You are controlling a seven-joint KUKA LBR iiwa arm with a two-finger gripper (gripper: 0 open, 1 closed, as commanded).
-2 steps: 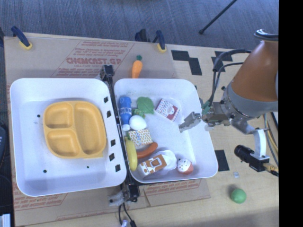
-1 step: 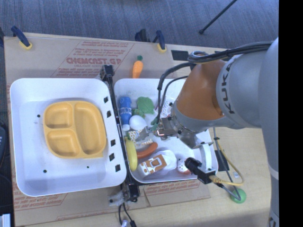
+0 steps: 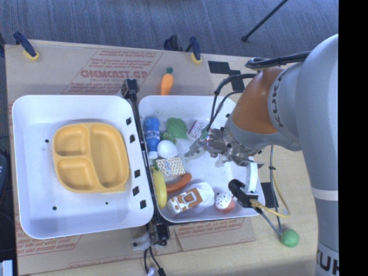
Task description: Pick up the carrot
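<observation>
carrot (image 3: 167,83): small, orange, green top, upright | lies on the surface outside the right bin (image 3: 230,104), just above its upper rim | end effector (image 3: 217,145): over that bin, grip state not possible to tell

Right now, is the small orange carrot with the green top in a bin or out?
Out. The small orange carrot with the green top lies on the cardboard behind the right white bin.
</observation>
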